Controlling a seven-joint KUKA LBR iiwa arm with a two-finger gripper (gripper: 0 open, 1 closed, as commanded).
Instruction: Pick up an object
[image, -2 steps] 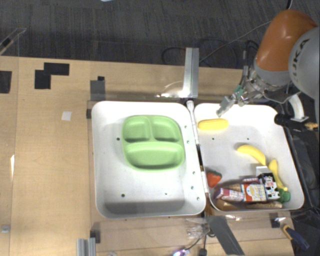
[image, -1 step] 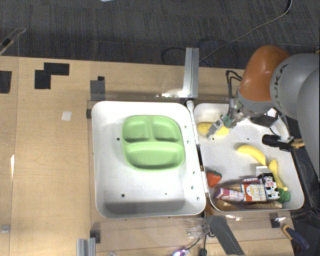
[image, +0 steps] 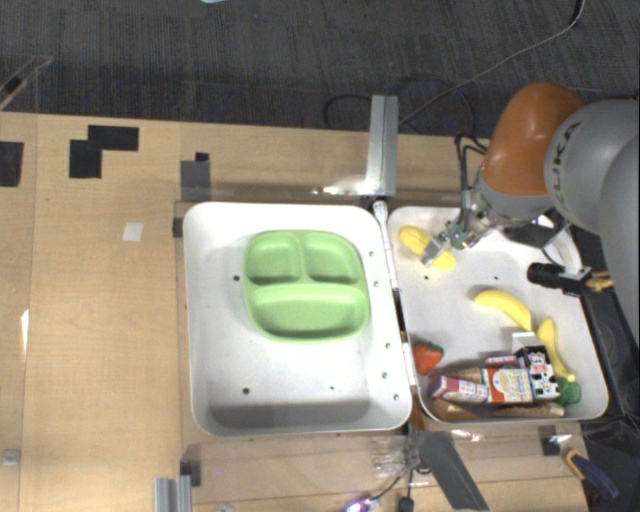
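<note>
Claw (image: 440, 247) at yellow piece (image: 413, 239) in right bin (image: 590, 330); grip state unclear; next: close, lift.

Arm (image: 575, 150): cut off by the right edge; only the grey wrist section and orange band are seen
Gripper (image: 440, 247): too small and blurred to tell how its parts stand; it overlaps the small yellow object (image: 418, 242), whose right part it hides; contact cannot be told
Carton (image: 500, 384): print too small to read; it covers part of whatever lies beneath it along the right bin (image: 470, 325) front wall
Second banana (image: 553, 350): lower end hidden among the carton clutter
Red item (image: 428, 355): kind unclear; partly behind the bin wall
</note>
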